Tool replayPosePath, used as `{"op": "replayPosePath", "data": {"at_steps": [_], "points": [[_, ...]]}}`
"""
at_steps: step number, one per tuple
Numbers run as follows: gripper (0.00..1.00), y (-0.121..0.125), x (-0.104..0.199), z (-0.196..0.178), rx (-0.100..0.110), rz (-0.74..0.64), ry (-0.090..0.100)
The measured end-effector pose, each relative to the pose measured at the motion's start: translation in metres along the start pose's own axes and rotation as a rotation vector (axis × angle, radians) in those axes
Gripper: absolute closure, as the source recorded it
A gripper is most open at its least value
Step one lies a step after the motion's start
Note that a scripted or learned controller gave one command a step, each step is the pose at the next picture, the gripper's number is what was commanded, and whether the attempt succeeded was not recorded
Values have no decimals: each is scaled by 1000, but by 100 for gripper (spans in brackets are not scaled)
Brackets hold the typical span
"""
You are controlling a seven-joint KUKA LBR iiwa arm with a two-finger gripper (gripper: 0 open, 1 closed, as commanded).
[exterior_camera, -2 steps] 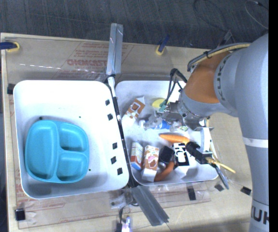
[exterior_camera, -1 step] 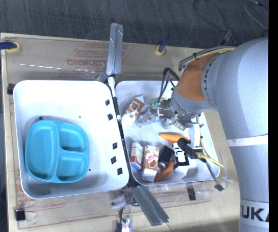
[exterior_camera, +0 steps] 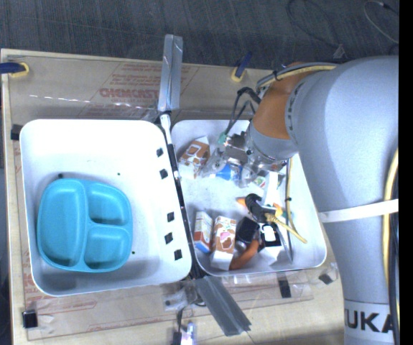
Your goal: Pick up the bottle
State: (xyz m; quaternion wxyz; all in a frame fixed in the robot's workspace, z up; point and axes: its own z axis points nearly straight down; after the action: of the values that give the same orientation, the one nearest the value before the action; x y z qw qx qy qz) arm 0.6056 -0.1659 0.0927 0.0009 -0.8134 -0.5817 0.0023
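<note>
A grey KUKA arm with an orange band reaches in from the right of the frame and holds its gripper (exterior_camera: 233, 157) low over the upper part of the right bin (exterior_camera: 312, 244), with the bottle not yet lifted. The likeliest candidate for the bottle (exterior_camera: 222, 168) is a clear, crinkled shape with a blue patch. It lies on the bin floor just beside the gripper's lower left, though clutter and blur make that identification uncertain. From this angle it cannot be told whether the gripper is clenched or released, and nothing is visibly held in it. On this evidence the approach looks largely done, while the grasp and the lift remain.

Around the target lie small printed cardboard cartons with flat sides and square edges. One brown carton (exterior_camera: 196, 152) sits at the upper left of the bin and two more (exterior_camera: 215, 233) stand near its lower edge, beside a smooth orange piece (exterior_camera: 243, 259). In the left bin (exterior_camera: 30, 131), a glossy white shallow tray, rests a rounded, matte blue divided plate (exterior_camera: 84, 225).
</note>
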Motion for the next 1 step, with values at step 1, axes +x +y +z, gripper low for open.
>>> {"op": "replayPosePath", "data": {"at_steps": [1], "points": [[100,0,2,-9,3,-7,2]]}}
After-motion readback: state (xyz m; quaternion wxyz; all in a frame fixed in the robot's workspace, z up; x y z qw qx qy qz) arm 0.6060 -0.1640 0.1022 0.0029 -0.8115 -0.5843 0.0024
